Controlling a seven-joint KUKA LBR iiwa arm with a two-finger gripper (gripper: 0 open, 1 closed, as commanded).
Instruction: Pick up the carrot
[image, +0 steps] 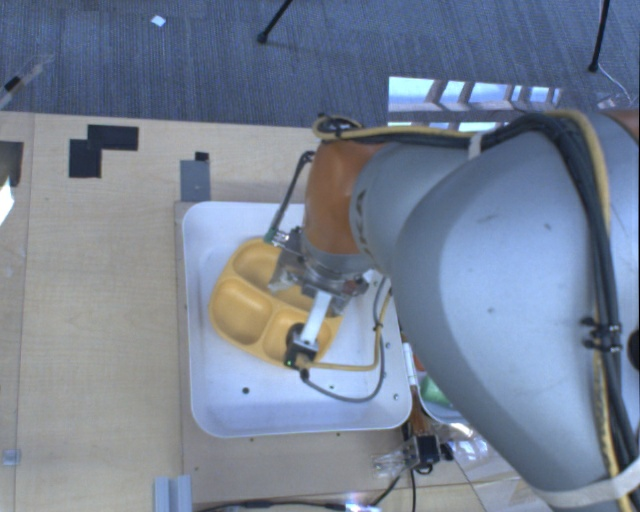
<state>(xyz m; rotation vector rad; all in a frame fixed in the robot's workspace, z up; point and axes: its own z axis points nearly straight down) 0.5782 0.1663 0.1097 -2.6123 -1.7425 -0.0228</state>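
My gripper (316, 290) hangs low over the left white bin (200, 340), under the orange band of the wrist (330, 200). It is above the right part of a yellow divided dish (240, 300) that lies in the bin's upper left half. The wrist and the big grey arm hide whatever lies right under the gripper and to its right.
The arm's grey body (500, 300) covers nearly all of the right bin; a small green thing (426, 386) peeks out at that bin's left edge. A grey bracket (195, 178) stands behind the left bin. Bare wooden bench (90, 330) stretches to the left.
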